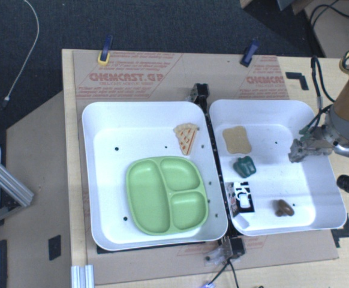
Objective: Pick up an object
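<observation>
Gripper [300, 149] is sitting over the right bin [324, 188], near its right edge, with nothing between the fingers; can't tell if they're spread or closed. Closest pick looks like the green object [244, 167] near that bin's left edge, with a tan slab [237, 140] just behind it. I'd come straight down centred on the green one, well off the wall, so the slab doesn't get nudged.

Divided plate [166, 195] in left bin [102, 161]
</observation>
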You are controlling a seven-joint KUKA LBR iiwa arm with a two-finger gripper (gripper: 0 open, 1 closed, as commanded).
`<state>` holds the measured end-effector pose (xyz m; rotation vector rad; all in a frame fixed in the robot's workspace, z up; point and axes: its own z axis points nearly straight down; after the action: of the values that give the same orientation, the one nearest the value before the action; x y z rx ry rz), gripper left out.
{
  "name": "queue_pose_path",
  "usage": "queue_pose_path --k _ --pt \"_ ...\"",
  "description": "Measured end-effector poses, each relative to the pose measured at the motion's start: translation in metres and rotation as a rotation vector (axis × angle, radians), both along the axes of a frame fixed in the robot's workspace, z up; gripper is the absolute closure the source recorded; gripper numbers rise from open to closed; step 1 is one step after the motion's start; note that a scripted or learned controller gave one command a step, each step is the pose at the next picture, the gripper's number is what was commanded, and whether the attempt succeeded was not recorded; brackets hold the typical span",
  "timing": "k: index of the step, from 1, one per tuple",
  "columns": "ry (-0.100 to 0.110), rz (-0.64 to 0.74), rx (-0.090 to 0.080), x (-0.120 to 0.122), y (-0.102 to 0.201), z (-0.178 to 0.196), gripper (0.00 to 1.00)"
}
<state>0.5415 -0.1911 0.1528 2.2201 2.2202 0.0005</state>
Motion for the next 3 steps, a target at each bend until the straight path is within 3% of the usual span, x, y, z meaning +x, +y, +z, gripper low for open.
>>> queue_pose_path --k 3 --pt "-0.005 0.001 -0.002 -0.004 -0.004 0.145 1.0"
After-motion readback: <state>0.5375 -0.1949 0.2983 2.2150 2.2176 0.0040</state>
